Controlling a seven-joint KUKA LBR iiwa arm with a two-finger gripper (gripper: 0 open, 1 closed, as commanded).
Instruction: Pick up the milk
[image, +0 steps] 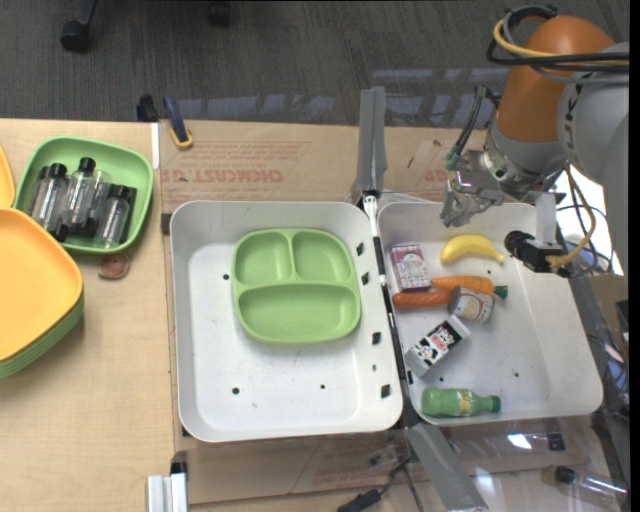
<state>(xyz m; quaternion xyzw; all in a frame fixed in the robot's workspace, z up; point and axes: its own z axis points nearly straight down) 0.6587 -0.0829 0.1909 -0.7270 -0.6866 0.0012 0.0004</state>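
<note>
Milk here is the small black-and-white cow-print carton (440, 346), lying on its side in the right white bin (560, 395), around 6 o'clock from the orange carrot (432, 296) and 11 o'clock from the green plastic bottle (458, 402). Metal two-finger gripper (466, 204) hovers up at the bin's 12 o'clock rim, 11 o'clock of the yellow banana (471, 249), nothing in it, though open or closed I can't tell. My guess is it's parked high to clear the clutter before dropping toward the carton.
</note>
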